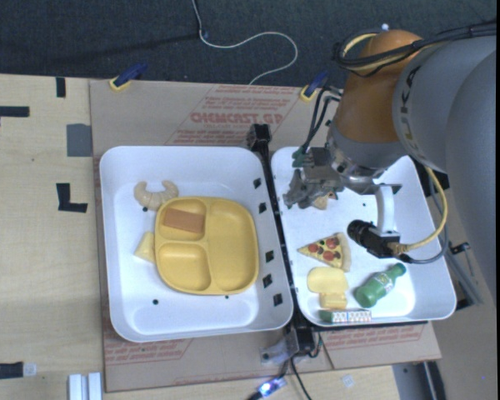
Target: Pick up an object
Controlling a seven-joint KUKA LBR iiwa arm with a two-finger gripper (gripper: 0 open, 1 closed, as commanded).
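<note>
In the right bin point(429, 302), nearest the camera, lie a glossy green bottle point(378, 286) and a pale yellow block point(327, 282); just beyond, a triangular pizza slice point(329, 250). Farther back the gripper point(310, 188) hangs over a small tan object point(322, 199) (grip state: cannot tell). The left bin point(121, 248) holds a smooth yellow divided tray point(207, 245).

Just below the dark grey pincer point(310, 186) lies a pizza slice point(328, 250), orange with red and green spots. Further below, a pale yellow block point(327, 282) and green bottle point(378, 286). Left of it, a mustard-yellow divided tray point(207, 245) and tan croissant point(153, 193).
</note>
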